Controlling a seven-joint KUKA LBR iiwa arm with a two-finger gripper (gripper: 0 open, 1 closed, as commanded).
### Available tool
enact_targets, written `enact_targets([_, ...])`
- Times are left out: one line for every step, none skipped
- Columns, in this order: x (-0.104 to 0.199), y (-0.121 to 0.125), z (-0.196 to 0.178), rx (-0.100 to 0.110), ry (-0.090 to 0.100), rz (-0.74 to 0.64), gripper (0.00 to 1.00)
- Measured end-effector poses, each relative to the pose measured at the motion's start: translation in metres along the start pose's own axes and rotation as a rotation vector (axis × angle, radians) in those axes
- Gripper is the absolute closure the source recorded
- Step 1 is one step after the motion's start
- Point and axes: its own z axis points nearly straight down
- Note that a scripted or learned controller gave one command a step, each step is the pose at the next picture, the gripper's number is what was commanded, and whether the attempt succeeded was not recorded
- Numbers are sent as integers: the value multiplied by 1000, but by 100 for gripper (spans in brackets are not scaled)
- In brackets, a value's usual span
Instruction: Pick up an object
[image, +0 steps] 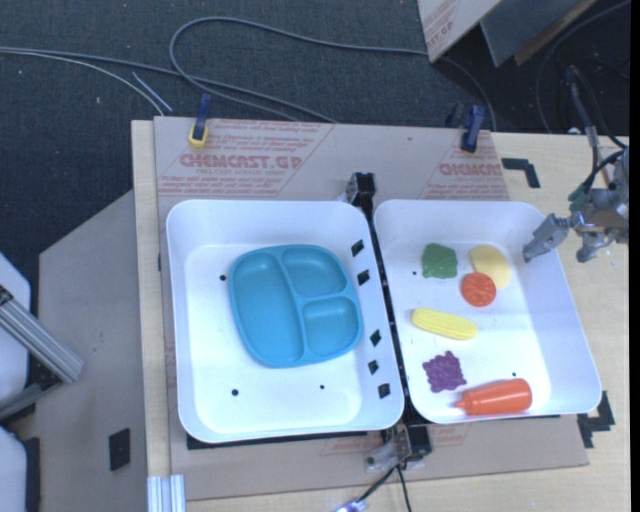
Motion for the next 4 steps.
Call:
enact_targets([1,3,-8,-14,-4,-4,0])
enact_targets([0,2,55,-8,-2,-4,0])
enact_targets([-2,7,117,-7,-1,-5,0])
enact_targets([2,9,148,-13,4,-6,0])
